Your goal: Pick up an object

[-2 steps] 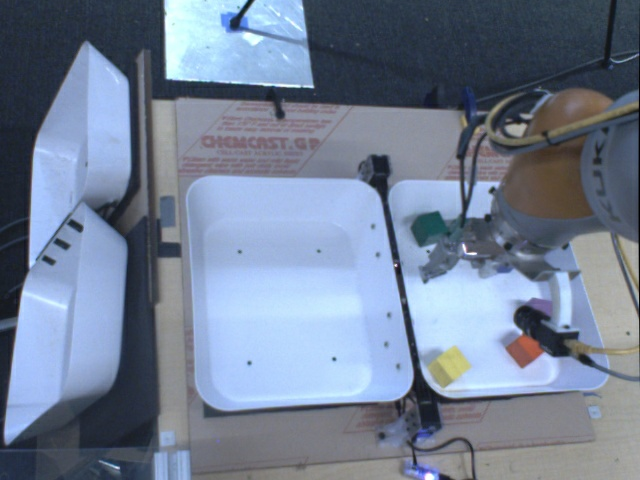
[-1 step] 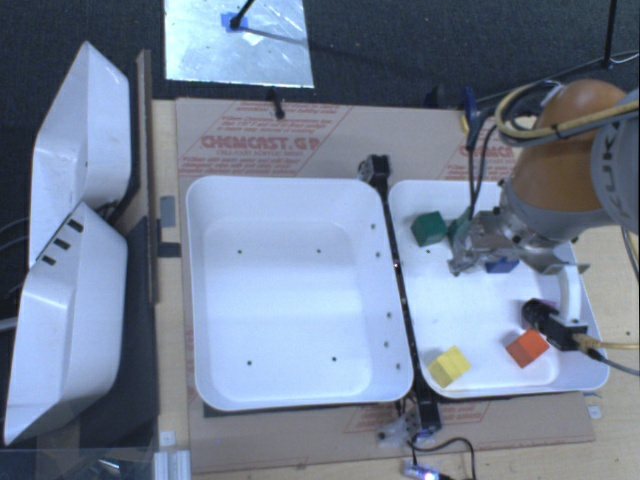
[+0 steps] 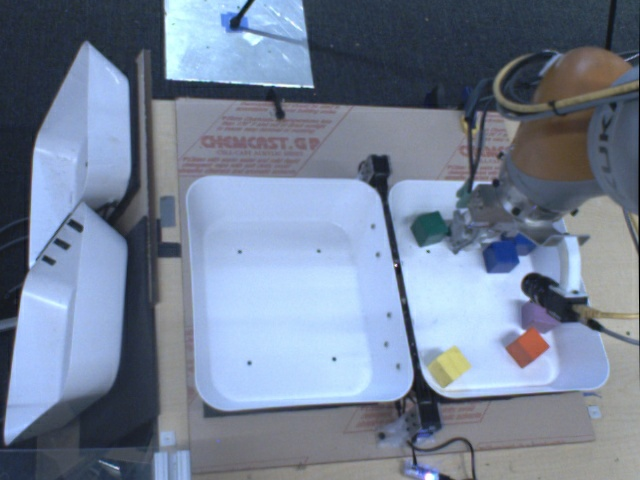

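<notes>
1. Nearest edge of right bin (image 3: 470,308): yellow block (image 3: 449,365), tilted, close to the wall shared with the left bin (image 3: 290,298).
2. To the right of it, slightly farther: orange block (image 3: 527,347), resting on the bin floor, well apart from the yellow one.
3. Just behind the orange block: purple block (image 3: 540,316), near it; I cannot tell if they touch.
4. Mid-bin: blue block (image 3: 500,256), just beside my pincer (image 3: 465,236) on its right. A second blue piece sits right behind it, partly hidden under my wrist.
5. My pincer is low in the far half of the right bin, between the blue block and the green block (image 3: 430,228). I cannot tell whether it is released or clenched. Nothing is visibly grasped.
6. Green block: far left part of the right bin, just beside my pincer on its left, standing on the bin floor.
7. My arm (image 3: 570,118), orange band uppermost, enters from the right above the far rim.
8. Beyond both bins: cardboard sheet (image 3: 260,138) with red print, under the bins.
9. Farthest: shiny metal sheet (image 3: 235,28) on dark ground.
</notes>
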{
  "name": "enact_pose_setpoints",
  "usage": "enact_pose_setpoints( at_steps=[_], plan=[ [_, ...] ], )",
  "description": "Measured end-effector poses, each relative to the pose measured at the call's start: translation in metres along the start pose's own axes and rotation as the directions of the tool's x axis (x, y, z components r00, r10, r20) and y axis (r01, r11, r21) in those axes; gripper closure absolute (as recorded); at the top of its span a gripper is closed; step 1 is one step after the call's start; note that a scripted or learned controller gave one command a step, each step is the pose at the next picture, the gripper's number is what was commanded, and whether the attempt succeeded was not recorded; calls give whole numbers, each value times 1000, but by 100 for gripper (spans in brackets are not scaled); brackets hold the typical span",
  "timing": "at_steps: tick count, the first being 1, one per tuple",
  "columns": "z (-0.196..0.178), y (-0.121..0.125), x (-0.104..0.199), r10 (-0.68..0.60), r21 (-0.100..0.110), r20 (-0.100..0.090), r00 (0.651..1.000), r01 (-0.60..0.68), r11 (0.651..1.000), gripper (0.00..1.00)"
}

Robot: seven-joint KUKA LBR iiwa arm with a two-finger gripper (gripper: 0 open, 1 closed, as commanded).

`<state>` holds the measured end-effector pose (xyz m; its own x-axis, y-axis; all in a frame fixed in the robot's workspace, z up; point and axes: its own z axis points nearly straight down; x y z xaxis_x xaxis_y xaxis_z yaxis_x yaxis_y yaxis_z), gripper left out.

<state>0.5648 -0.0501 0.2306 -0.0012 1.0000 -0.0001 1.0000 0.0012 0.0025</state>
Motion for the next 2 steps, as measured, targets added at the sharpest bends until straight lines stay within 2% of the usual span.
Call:
enact_pose_setpoints(
  at_steps=[1, 2],
  plan=[
    [-97, 33, 48, -4, -7, -1, 1000, 4, 1000, 100],
    [-10, -18, 76, -1, 8, 0, 1000, 1, 1000, 100]
  ],
)
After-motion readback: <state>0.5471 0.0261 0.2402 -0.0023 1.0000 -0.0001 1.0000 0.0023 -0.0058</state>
